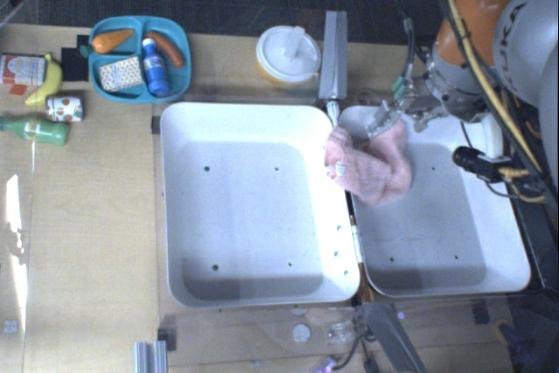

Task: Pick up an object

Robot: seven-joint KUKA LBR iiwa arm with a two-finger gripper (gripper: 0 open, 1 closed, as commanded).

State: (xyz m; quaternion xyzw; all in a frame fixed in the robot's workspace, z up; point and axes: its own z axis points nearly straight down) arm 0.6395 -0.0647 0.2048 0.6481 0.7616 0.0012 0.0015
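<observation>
Cloth (371,163), pink, soft and light, lies bunched in the right bin (454,266) against its left wall, its raised upper corner apparently pinched in the gripper (384,120), the best hold on such limp stuff.

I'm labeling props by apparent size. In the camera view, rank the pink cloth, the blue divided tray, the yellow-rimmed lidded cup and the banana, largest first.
1. pink cloth and blue divided tray: look about alike, too close to rank
2. lidded cup
3. banana
</observation>
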